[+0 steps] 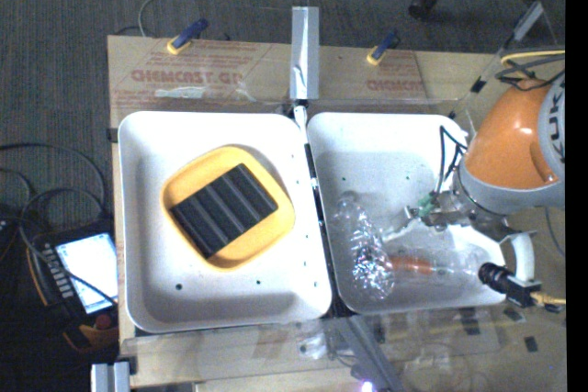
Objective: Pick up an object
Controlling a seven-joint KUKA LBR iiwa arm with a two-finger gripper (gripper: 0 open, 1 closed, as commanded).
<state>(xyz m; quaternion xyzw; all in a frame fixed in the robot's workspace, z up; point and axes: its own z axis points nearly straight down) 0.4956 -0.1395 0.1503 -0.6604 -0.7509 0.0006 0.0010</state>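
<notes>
Hovering at the right edge of the frame, the gripper [439, 214] sits low in the right white bin [386, 142]; whether its fingers are open or closed, I cannot tell. Just left of it lies a crinkled clear plastic wrapper with an orange-red piece inside [390, 260], slippery enough to slide from a pinch. Faint red lettering on the cardboard sheet [175, 73] seems to read "CHEMCAST".
</notes>
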